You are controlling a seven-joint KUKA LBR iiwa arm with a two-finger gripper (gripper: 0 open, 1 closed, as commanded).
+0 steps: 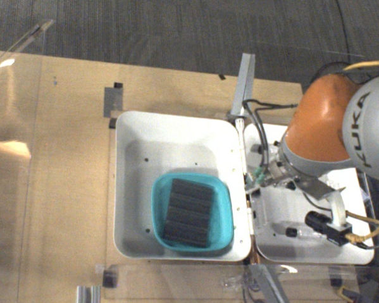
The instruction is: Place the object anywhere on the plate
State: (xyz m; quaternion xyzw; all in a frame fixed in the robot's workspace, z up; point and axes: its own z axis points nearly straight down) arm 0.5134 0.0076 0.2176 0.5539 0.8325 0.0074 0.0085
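The grey arm (368,132), lettered KUKA, leans over the right bin (311,246); its hand (264,174) is too hidden to judge. In the left bin (131,176), a ribbed dark block (188,212) lies on the square teal plate (223,209).

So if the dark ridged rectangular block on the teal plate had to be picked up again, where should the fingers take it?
Likely across its two long sides, coming straight down. The dark ridged rectangular block lies flat on the teal square plate in the left white bin, slightly tilted; its short span looks easier for a two-finger gripper to bridge, and the plate's raised rim blocks side approaches.
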